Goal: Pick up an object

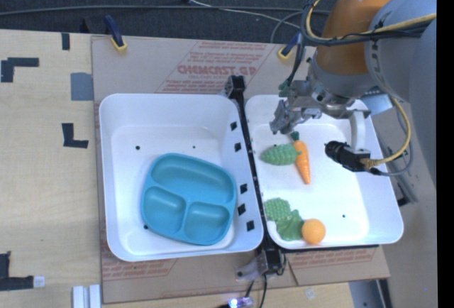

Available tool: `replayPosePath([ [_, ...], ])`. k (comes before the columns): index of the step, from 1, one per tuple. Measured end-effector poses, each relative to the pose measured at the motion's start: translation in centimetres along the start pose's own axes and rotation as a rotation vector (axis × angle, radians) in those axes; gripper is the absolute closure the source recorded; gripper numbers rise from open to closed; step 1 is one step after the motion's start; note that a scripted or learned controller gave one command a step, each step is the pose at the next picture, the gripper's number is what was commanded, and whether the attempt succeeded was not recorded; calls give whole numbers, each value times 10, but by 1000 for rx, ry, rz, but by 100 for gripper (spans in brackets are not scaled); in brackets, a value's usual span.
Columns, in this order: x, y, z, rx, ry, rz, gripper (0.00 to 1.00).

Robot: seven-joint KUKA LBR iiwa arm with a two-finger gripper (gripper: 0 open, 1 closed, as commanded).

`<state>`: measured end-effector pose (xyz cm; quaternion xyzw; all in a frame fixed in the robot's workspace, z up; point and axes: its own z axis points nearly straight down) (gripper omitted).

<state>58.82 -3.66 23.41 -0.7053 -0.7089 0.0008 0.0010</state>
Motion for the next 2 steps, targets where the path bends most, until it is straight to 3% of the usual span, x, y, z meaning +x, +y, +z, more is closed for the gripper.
replayPosePath([
  [2,112,13,23,0,0,-1,100],
])
